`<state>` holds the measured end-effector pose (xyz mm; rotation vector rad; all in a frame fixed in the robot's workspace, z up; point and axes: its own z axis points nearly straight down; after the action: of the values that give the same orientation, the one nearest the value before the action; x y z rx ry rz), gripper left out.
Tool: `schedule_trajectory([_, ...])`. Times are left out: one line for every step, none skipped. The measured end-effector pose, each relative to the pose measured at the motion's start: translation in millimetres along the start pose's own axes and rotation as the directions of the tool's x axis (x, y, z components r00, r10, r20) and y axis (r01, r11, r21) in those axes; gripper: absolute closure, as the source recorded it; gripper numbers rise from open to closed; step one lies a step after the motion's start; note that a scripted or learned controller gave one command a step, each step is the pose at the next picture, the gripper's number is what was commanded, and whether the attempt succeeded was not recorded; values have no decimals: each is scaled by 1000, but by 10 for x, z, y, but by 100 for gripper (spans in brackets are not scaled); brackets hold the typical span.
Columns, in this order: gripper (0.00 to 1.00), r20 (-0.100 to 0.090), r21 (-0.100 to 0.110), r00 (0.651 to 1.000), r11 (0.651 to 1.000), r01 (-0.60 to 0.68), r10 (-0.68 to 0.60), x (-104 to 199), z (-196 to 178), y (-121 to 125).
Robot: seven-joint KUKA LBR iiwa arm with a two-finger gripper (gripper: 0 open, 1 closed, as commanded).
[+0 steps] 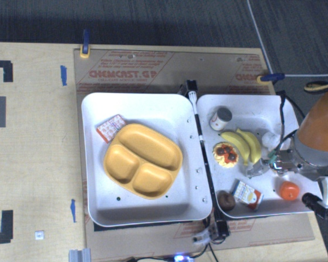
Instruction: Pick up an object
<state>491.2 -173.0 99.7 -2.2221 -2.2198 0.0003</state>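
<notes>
1. The worktop [33, 162] is seen from above, with two white bins sat side by side on it: the left bin [98, 111] around the middle of the frame, the right bin [251, 103] toward the right edge.
2. A yellow divided tray [143, 160] is laid in the left bin, with a small red-and-white packet [110, 127] tucked just beside its upper-left corner.
3. In the right bin, a bunch of bananas [247, 144] is found near the middle, with a small round plate of fruit [226, 154] touching its left side.
4. A dark-capped little jar [221, 117] is placed in the bin's upper left, a red-and-white carton [246, 194] and a dark brown round thing [226, 200] along the lower edge, and an orange ball [289, 191] at lower right.
5. The arm's orange band [320, 125] is seen at the frame's right edge.
6. The claw [261, 167] is lowered just right of and below the bananas; whether it's open or closed honestly can't be told, it's a blur of metal there.
</notes>
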Motion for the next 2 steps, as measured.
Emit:
schedule_trajectory([0, 1, -4, 1000, 1000, 1, -1, 319, 137, -109])
schedule_trajectory([100, 4, -11, 1000, 1000, -1, 1, 309, 24, -87])
